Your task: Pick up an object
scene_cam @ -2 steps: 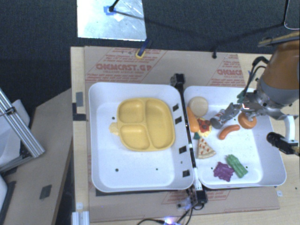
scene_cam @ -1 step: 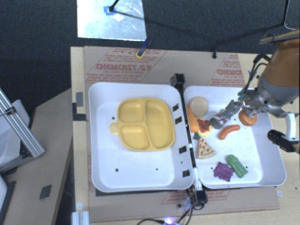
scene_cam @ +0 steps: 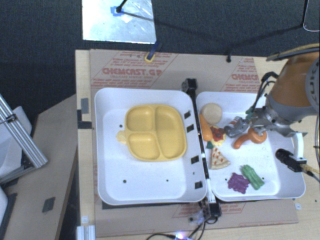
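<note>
From the camera view above the bench, the arm comes in from the right and its gripper (scene_cam: 239,129) sits low over the right bin (scene_cam: 287,186), in the upper middle of it. The metal fingers are hard to separate from the clutter under them — whether they are spread or closed I cannot tell, and nothing is clearly caught between them.

Just beside the gripper lies an orange toy (scene_cam: 248,138), curved like a sausage or carrot, partly under the wrist. This looks like the likeliest target. It reads as a moulded plastic play-food piece: probably light, stiff and rather smooth, so it may slip or roll out of a pinch taken near a rounded end. A grip across the middle of its body, with the fingers square to its long axis, seems safest.

Other candidates are in the same bin: a pale round ball (scene_cam: 212,112) near the divider, a small red piece (scene_cam: 217,133), a pizza slice (scene_cam: 218,158) lying flat — thin, so awkward to get under — a purple cluster (scene_cam: 238,182) and a green piece (scene_cam: 252,176) toward the front, touching or nearly so.

The left bin (scene_cam: 112,184) holds a yellow divided plate (scene_cam: 153,133), well apart from the gripper.
</note>
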